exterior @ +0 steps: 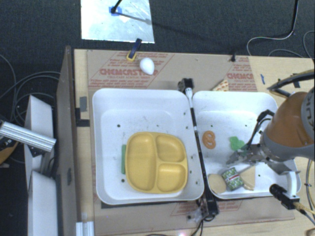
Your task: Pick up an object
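1. Bins sit side by side on the bench: the left bin point(106, 132) bears a yellow divided tray point(156, 162) with a green strip point(123, 158) along its left side; the right bin point(231, 102) holds the loose small things, which is likely why the arm point(294, 127) reaches into that one.
2. Gripper point(236, 157) hangs low over the near half of the right bin, among the objects. Its fingers look parted, with nothing visibly between them, though the tips are small and dark here, so I would not swear to it.
3. Nearest candidates for picking: a green-and-white packet point(232, 178) just near of the gripper, tilted; a pale wedge point(248, 179) touching the packet's right side; a pale round piece point(215, 182) by the divider.
4. Farther off lie a green lump point(236, 143) and an orange pretzel-like piece point(209, 139).
5. The packet looks flat, crinkled and printed, likely light.
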Tool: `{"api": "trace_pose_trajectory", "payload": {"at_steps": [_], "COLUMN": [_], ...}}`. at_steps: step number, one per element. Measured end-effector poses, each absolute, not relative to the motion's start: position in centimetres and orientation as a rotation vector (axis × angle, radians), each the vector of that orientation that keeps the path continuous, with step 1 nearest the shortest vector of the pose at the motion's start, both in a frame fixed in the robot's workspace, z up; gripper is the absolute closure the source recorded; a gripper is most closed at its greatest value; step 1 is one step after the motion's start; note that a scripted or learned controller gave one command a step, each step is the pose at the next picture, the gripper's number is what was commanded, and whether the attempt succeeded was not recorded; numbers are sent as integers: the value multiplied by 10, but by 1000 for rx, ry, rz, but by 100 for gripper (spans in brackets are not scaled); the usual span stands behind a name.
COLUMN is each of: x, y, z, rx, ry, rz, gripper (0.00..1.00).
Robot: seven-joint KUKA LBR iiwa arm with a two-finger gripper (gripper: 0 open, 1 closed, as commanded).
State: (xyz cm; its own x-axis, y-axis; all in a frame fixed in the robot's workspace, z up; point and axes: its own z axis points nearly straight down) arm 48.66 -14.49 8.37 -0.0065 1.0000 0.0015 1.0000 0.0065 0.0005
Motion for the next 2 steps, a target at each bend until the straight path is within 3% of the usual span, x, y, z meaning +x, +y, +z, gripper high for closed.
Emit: {"api": "trace_pose_trajectory", "payload": {"at_steps": [1,2], "x": [590,554], "y": [-209,-152], "z": [117,83], "rx": [-2227,-2211], "ry": [-2239,-2226], "rz": [-8,0], "gripper": [0,0]}}
